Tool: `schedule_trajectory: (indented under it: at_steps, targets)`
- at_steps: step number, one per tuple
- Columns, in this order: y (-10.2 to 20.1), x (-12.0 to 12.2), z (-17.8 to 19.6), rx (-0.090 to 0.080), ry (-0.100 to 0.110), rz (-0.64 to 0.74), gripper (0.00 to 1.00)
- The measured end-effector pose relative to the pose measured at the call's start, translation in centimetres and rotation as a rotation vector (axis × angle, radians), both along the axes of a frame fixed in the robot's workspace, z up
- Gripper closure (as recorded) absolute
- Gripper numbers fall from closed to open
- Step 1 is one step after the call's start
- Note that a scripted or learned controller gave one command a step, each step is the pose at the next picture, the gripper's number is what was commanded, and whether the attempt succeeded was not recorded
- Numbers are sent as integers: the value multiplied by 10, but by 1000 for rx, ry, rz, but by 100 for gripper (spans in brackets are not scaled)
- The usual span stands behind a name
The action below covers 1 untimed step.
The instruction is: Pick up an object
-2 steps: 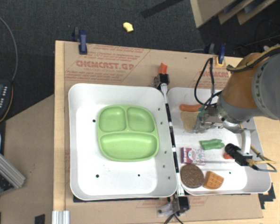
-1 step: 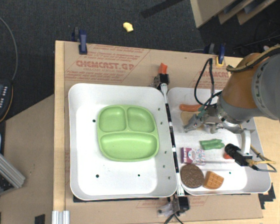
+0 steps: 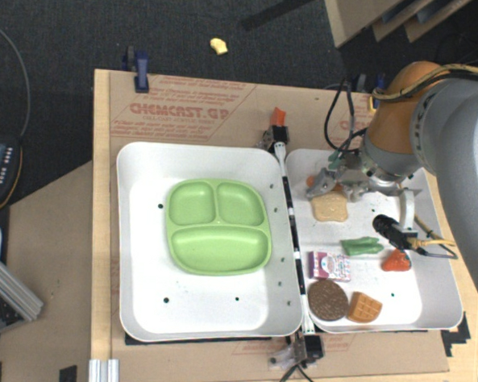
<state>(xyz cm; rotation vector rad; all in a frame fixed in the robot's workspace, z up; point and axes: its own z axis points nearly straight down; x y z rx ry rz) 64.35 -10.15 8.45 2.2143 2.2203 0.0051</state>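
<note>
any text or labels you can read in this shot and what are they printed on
"CHEMCAST GP" in large red letters on the brown board under the bins, its last letters partly cut off by the left bin.
Smaller red lines above and below it, and along the board's front edge: too small to read.
The pink and white packet in the right bin bears print, too blurred to read.
</note>
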Motion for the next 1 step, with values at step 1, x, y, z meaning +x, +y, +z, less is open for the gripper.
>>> schedule_trajectory:
  at_steps: [1]
  targets:
    - [1,22,-1,2,16,-1,0]
